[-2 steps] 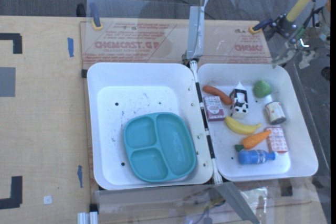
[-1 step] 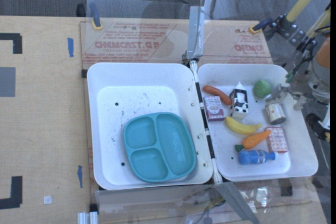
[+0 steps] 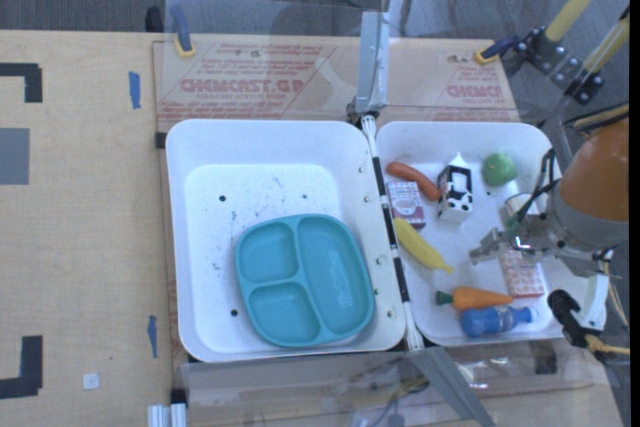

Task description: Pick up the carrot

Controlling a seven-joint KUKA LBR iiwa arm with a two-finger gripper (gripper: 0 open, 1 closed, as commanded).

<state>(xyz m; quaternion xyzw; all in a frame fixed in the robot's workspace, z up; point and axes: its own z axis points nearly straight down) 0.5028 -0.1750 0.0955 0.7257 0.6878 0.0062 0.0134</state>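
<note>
The carrot (image 3: 480, 297), orange with a green stub at its left end, lies flat near the front of the right bin (image 3: 432, 137). It rests just above a blue bottle (image 3: 495, 320). My gripper (image 3: 498, 245) hangs over the right side of that bin, a little behind and to the right of the carrot and apart from it. The grey wrist with its orange band (image 3: 602, 177) comes in from the right and hides the bin's right wall.
The right bin also holds a red sausage (image 3: 413, 178), a cow-print carton (image 3: 456, 191), a green ball (image 3: 500, 167), a banana (image 3: 421, 246), a pink packet (image 3: 405, 200) and another packet (image 3: 522, 275). A teal divided plate (image 3: 302, 280) lies in the left bin (image 3: 200, 215).
</note>
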